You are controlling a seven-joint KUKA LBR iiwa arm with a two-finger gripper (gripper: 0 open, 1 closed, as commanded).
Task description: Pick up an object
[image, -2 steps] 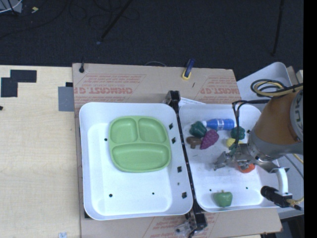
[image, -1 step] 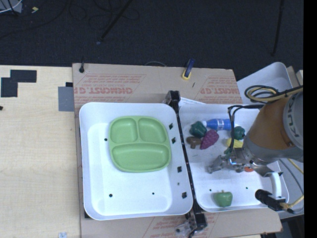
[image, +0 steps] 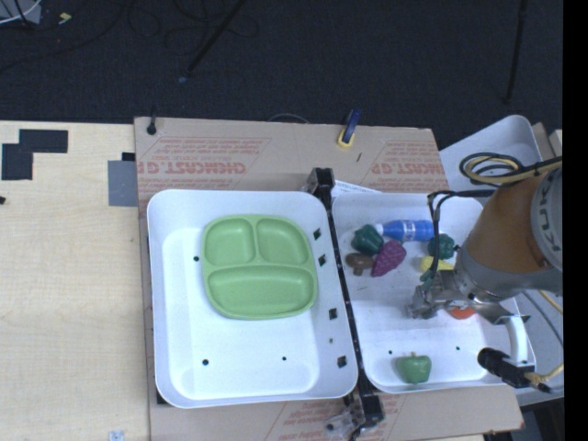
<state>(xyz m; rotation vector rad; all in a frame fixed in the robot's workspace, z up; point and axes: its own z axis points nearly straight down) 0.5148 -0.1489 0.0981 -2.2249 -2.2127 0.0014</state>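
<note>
Two shallow white bins are being carried side by side on a cardboard sheet (image: 276, 159) laid over the desk (image: 64, 274). The left bin (image: 175, 356) is being occupied by a light green divided plate (image: 259, 266), lying flat with two small compartments toward the far side and one long compartment toward the near side.

The right bin (image: 386, 338) is being reached into by the grey arm (image: 514, 237) from the right, its orange band being seen above the wrist. The gripper (image: 427, 303) is being held low over the middle of the right bin, close to the bin floor. Whether the jaws are open or closed cannot be told, since the tips are being seen only as a small dark blur, and no object is being seen between them.

Several small objects are being kept in the right bin. A dark green toy (image: 368, 239) is lying near the far left part, with a purple grape-like piece (image: 389, 257) just beside it and a small brown piece (image: 356, 263) touching the purple one on its left. A blue and white bottle (image: 409, 230) is lying on its side behind them. A green apple-like object (image: 413, 367) is resting alone near the bin's front edge, well apart from the gripper. Something red (image: 462, 313) is being partly hidden just right of the gripper.
</note>
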